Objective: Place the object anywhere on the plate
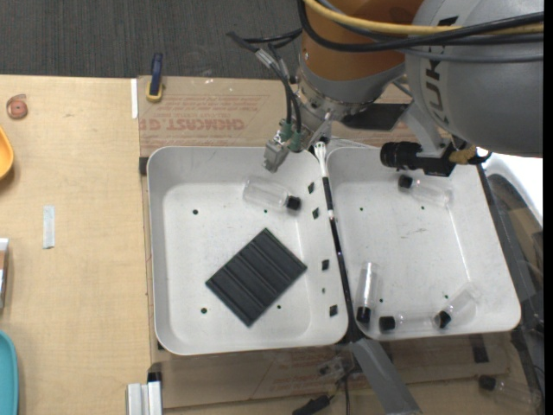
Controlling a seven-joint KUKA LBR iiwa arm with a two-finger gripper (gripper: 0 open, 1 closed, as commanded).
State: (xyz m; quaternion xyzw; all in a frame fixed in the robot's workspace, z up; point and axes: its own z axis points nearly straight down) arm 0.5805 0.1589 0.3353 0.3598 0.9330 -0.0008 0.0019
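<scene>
Vials lie scattered: one vial [269,194] sits near the dark ribbed plate [257,277] in the left bin [164,232]. Gripper [281,150] hovers above the bin's far rim; whether its fingers are parted I cannot tell.

A dark grey plate [257,276] lies flat in the left bin [173,223], a ribbed square slab turned so its corners point toward the bin's walls like a diamond. It sits on the floor of the bin a little nearer the front wall than the back.

A clear plastic tube with a black cap [270,195] lies on its side in the same bin, near the back wall and toward the right-hand corner, its cap end pointing to the divider between the bins. It lies apart from the plate, behind the plate's rear corner.
</scene>
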